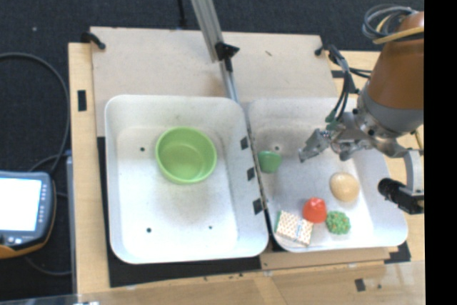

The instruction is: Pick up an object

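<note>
An object, any one of them, is what I am after, and all the candidates are lying in the right bin [285, 118] under me. Working down by size: the bench [164, 64] is carrying both white bins side by side; the left bin [128, 225] is holding a green bowl [186, 154], well apart from me. My arm [400, 75] is reaching in from the right and hanging over the right bin.

My gripper [312, 147] is pointing leftward, low over the bin's middle. From this angle I cannot tell how far it is parted, and nothing is showing in it, so I am judging it empty.

Now the smaller things. A pale egg-shaped piece [344, 186] is sitting just below and to the right of my tip, the nearest of the lot. A patterned box [293, 228] is lying tilted at the bin's near edge, its long axis running down to the right. Beside it are sitting a red tomato-like piece [314, 210] and a green bumpy piece [338, 222], close together. A small green cup-like piece [270, 161] is sitting by the bin's left wall, to my left and a little lower.

I am judging the egg-shaped piece the shortest move: back toward my wrist and down.
</note>
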You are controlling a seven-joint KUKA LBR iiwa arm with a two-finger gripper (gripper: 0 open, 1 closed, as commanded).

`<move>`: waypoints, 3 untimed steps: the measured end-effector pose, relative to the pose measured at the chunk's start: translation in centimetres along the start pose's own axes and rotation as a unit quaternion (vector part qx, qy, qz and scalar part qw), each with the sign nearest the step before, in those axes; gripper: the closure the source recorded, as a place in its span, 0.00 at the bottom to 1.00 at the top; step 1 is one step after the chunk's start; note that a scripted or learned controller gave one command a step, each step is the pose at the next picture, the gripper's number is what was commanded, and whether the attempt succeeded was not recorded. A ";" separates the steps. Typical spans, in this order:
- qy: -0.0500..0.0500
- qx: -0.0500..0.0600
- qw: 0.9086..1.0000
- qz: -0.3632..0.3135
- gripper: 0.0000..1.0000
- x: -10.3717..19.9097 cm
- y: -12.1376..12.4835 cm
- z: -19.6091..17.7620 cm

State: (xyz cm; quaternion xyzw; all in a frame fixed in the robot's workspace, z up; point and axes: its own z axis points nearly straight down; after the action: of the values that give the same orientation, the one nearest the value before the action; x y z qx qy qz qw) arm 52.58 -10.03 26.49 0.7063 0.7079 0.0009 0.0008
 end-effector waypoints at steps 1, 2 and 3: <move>0.000 0.000 1.000 0.001 0.00 0.0 0.0 0.0; -0.001 0.003 1.000 0.001 0.00 0.0 0.1 4.2; 0.000 0.004 1.000 0.001 0.00 0.0 0.3 10.5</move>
State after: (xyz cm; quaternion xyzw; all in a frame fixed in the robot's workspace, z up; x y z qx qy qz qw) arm 52.87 -10.06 15.95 0.7073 0.7069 -0.0022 -0.0016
